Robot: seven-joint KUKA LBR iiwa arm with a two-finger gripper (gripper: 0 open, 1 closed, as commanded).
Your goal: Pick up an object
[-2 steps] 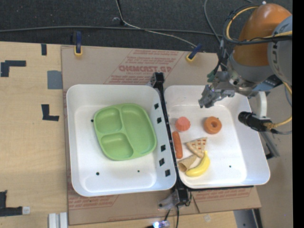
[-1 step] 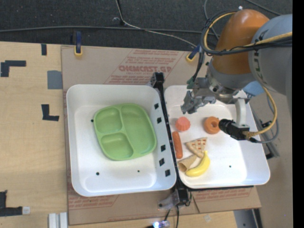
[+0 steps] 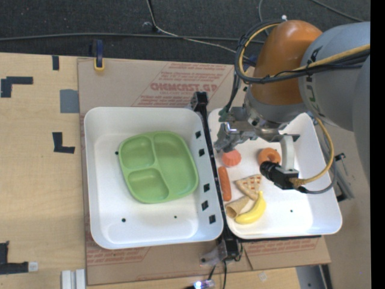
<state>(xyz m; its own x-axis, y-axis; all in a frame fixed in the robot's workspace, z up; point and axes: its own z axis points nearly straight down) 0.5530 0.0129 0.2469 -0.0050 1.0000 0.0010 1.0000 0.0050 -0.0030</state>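
A grey robot arm with an orange band [image 3: 287,47] is reaching in from the right over a table [image 3: 36,161] that is carrying two shallow white bins side by side. Its claw [image 3: 230,138] is hanging over the far left part of the right bin [image 3: 313,218], just above a small round red-orange piece of toy food [image 3: 231,158]. The claw's metal parts are overlapping from this angle, so whether it is open or closed cannot be told, and nothing is visibly caught in it. Nearer in the same bin are lying a thin carrot [image 3: 224,183], a pizza slice [image 3: 249,186] and a yellow banana [image 3: 252,211]. An orange piece [image 3: 269,156] is sitting further right. The left bin [image 3: 102,221] is holding a green divided plate [image 3: 157,166].
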